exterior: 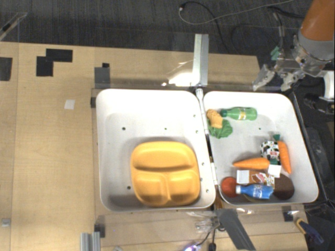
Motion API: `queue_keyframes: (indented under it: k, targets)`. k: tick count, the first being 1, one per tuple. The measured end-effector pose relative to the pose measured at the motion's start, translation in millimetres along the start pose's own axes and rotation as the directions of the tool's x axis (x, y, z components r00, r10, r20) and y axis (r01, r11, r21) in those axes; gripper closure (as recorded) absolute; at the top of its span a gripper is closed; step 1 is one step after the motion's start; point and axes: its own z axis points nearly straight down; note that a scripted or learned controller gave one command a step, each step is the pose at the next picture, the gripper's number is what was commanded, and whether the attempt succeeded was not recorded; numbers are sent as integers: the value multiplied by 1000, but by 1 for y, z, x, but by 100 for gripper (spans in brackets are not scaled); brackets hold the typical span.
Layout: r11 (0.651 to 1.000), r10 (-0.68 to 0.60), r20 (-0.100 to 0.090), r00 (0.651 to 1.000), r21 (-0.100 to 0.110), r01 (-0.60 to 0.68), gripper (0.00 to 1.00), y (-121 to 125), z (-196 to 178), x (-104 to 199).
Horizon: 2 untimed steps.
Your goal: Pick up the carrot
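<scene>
Above the tabletop's far right corner the claw hangs wide and holds nothing; a carrot lies in the right bin.

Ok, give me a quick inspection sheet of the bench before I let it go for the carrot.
Surface: two white bins side by side, left bin, right bin, on a wooden bench.
Job's things: two carrots in the right bin, one lying flat, one near the right wall.
Clutter: green bottle, corn cob, blue bottle, cow-print carton, red fruit; yellow tray in the left bin.
Grippers: gripper above the right bin's far edge, jaws open, holding nothing.
Cables: black cable on the floor.
Surroundings: dark carpet.
</scene>
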Motion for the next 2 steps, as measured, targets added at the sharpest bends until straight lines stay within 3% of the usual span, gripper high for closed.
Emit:
queue_keyframes:
  k: [1, 2]
  targets:
    - [983, -184, -1, 983, 0, 184, 0, -60, 137, -3]
    - [993, 118, 0, 993, -1, -118, 0, -89, 119, -54]
